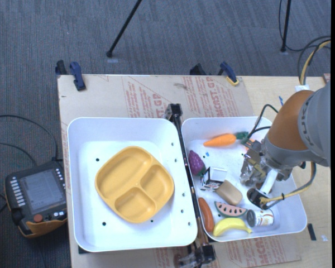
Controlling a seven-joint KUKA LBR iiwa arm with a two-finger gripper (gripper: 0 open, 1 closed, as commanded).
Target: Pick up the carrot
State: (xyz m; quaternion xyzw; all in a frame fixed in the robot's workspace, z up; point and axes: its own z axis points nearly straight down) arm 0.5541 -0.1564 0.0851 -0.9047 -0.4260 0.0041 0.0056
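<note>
One carrot (pixel 220 140) lies upper left in the right bin (pixel 293 219); one gripper (pixel 253 175) hovers mid-bin, its opening impossible to tell; one yellow plate (pixel 134 183) lies in the left bin (pixel 81 144).

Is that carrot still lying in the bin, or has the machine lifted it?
Lying in the right bin: the carrot rests near its far wall, apart from the tool.

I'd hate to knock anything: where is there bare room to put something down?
Bare floor rings the yellow plate in the left bin, widest along its top edge. The right bin is crowded: carrot, banana, gripper.
</note>
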